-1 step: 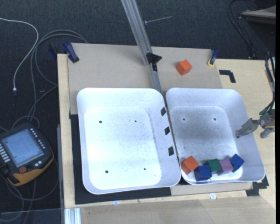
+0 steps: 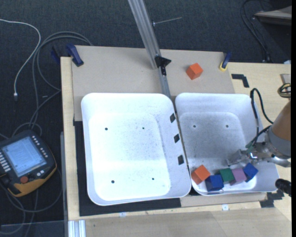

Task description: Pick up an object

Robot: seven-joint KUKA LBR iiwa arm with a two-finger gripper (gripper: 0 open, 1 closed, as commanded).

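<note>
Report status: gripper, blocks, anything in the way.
Gripper low in right bin, nothing seen held. Five blocks clustered at bin's near edge: orange, dark blue, green, pink, blue. Path unobstructed.

Dark carpet floor [image 2: 37, 14]; tan wooden bench [image 2: 115, 69]; loose grey cables [image 2: 27, 51]; teach pendant [image 2: 25, 162] lying at left.

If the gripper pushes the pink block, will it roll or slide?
The pink block looks flat-faced, so it would probably slide, not roll. It sits tight between the green block and blue block, so they would likely shift too.
</note>
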